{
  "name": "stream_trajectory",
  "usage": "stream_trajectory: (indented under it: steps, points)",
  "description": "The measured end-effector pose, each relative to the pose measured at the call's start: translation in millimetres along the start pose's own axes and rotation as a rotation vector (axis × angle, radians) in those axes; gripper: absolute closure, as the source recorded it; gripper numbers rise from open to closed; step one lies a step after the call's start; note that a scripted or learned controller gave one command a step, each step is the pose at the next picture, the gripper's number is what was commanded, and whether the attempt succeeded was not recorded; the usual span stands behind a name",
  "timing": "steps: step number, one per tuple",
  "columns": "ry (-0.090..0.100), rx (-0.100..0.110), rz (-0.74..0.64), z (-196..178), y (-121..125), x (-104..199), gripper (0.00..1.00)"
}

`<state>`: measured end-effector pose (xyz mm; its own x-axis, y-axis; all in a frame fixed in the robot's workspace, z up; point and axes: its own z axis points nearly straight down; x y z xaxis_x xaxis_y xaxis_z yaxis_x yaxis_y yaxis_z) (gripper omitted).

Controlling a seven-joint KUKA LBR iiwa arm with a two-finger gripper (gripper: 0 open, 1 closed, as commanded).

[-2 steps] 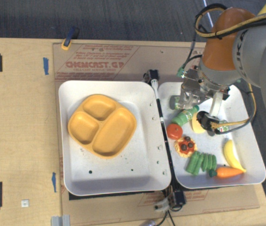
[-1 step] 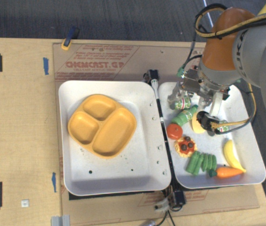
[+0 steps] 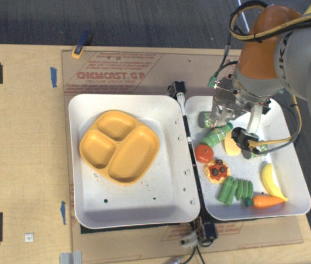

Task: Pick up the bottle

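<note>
We find the end effector (image 3: 225, 120) low over the upper left part of the right bin (image 3: 297, 164), directly above the green bottle (image 3: 215, 135). The bottle lies on its side near that bin's left wall, just above the red tomato (image 3: 203, 153). We cannot tell from this angle whether the end effector is spread or pressed together, and nothing establishes a hold on the bottle.

In our judgement, the grasp should straddle the bottle across its narrow width, not along its length, and settle fully before closing. The yellow piece (image 3: 232, 145) sits just beside it and the tomato is close, so the approach should stay clear of both. A lying bottle may roll; closing should be square.

Count: two white bins; one yellow divided tray (image 3: 120, 146) in the left bin (image 3: 84, 197); in the right bin, one bottle, one tomato, one berry tart (image 3: 218, 171), one bunch of green beans (image 3: 235, 190), one carrot (image 3: 266, 201), one banana (image 3: 272, 181).
</note>
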<state>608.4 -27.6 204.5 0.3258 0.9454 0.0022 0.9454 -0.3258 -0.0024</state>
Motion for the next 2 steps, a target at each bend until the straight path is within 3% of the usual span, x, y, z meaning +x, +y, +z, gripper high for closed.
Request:
stream_trajectory:
  steps: [1, 2]
  points:
    - [0.0, 0.0, 0.0, 0, 0, 0, 0.0]
    - [-0.002, 0.002, 0.115, 20, -37, 43, 0.0]
